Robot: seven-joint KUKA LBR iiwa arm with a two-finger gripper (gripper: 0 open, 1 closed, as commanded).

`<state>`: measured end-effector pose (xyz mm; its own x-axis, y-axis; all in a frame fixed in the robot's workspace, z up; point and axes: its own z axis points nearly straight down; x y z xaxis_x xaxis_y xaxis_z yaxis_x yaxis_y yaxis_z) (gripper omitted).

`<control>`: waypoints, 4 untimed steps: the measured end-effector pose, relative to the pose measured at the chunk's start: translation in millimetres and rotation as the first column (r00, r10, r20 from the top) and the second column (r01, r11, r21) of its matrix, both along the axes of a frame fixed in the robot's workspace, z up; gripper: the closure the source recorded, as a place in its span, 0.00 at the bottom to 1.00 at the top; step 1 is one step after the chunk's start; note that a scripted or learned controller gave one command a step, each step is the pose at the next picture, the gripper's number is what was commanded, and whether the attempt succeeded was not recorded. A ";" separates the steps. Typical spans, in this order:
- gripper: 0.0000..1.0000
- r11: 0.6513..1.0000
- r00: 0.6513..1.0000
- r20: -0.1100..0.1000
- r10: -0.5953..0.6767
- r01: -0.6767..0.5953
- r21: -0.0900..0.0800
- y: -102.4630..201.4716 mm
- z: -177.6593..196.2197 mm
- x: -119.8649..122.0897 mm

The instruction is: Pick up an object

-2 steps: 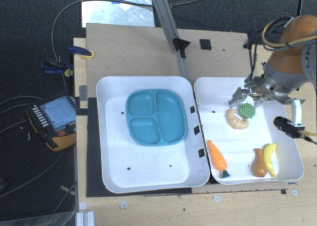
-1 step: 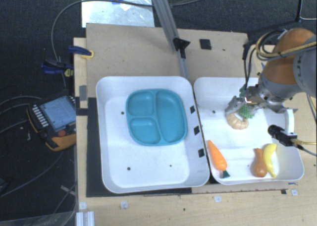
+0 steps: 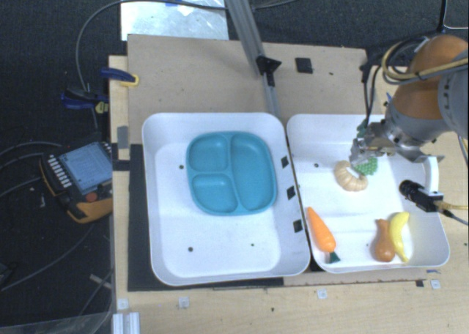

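In the right bin (image 3: 315, 142) lie a beige curled pastry (image 3: 350, 177), a small green leafy piece (image 3: 368, 167), an orange carrot (image 3: 320, 231), a yellow banana (image 3: 400, 234) and a brown drumstick-shaped piece (image 3: 383, 242). My gripper (image 3: 361, 151) hangs low over the far middle of this bin, directly above the green piece and the upper end of the pastry. The gripper body hides part of the green piece. I see nothing lifted off the bin floor.
The left bin (image 3: 165, 237) holds a blue divided plate (image 3: 231, 172). A grey pole (image 3: 245, 21) slants across the back of the bench. The arm's black side fitting (image 3: 419, 194) juts out above the banana. Cables and clamps lie off the bench at left.
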<state>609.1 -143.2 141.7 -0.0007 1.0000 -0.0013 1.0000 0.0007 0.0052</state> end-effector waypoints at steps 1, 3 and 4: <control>1.00 1.000 1.000 0.003 0.004 -0.004 0.000 5.6 61.0 -4.1; 1.00 1.000 1.000 -0.002 0.010 -0.010 0.003 60.3 69.6 -1.1; 1.00 1.000 1.000 -0.001 0.011 -0.011 0.004 116.1 82.1 16.9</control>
